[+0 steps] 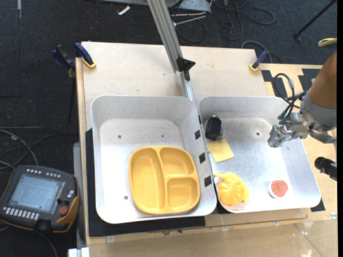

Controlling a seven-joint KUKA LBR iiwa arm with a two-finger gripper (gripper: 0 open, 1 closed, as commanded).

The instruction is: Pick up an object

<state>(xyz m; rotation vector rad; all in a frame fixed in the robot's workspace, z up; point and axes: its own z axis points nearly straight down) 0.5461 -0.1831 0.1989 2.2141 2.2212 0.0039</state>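
The right bin (252, 111) holds a small black object (214, 127) at its far left, a flat pale-yellow square (221, 150) beside it, a lumpy yellow toy (232, 190) at the front left, and a small red-and-white round piece (278, 188) at the front right. My gripper (276, 137) hangs over the right bin's right side, well above the red piece and apart from all the objects. Nothing shows between its fingers.
The left bin (107, 116) holds a yellow three-compartment plate (163, 179). A slanted metal pole (169, 31) runs down to the divider between the bins. A teach pendant (37, 197) lies left of the bench. Cables trail at the right edge.
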